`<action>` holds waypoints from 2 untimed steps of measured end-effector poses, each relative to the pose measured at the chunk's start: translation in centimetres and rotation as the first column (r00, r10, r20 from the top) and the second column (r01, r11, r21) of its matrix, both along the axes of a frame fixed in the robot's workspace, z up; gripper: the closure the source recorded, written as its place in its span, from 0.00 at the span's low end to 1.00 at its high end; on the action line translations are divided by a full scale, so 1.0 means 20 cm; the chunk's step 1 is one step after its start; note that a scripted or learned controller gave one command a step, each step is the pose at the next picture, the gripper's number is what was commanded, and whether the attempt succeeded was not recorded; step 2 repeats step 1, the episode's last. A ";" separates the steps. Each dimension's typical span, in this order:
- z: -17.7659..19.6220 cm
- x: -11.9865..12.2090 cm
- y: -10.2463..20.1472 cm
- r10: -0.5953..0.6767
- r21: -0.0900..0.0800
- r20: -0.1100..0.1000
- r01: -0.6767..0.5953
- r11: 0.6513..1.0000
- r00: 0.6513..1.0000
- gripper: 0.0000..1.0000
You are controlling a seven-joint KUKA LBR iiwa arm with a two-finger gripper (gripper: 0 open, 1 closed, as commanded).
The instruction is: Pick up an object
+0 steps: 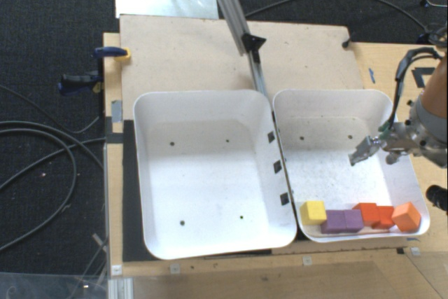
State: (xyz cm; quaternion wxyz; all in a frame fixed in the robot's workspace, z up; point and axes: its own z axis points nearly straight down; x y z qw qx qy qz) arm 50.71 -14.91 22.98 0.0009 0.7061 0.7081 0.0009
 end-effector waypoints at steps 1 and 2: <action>0.11 -0.11 -0.12 -0.003 -0.002 0.002 0.003 1.000 1.000 0.00; 0.11 -0.11 -0.12 -0.003 -0.002 0.002 0.003 1.000 1.000 0.00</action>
